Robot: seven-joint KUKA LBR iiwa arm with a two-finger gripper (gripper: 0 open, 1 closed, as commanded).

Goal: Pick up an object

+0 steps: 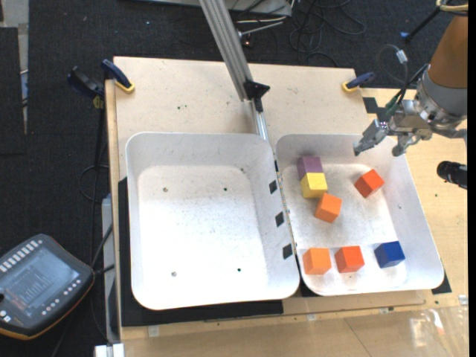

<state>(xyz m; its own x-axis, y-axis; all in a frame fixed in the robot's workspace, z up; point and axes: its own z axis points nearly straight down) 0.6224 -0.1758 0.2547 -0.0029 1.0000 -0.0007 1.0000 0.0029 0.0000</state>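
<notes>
My gripper (384,144) hangs over the far right part of the right bin (418,222), its two fingers spread apart with nothing between them. Below and slightly left of it lies a red-orange cube (369,183). A purple cube (309,165) touches a yellow cube (314,184) near the bin's left wall, with an orange cube (328,207) just below them. Along the near side sit an orange cube (317,260), a red-orange cube (349,259) and a blue cube (389,254).
The left bin (149,169) lies beside the right one, divided by a ridge with black marks. A slanted metal pole (227,39) crosses the far side of the bench. A teach pendant (41,285) lies at the lower left.
</notes>
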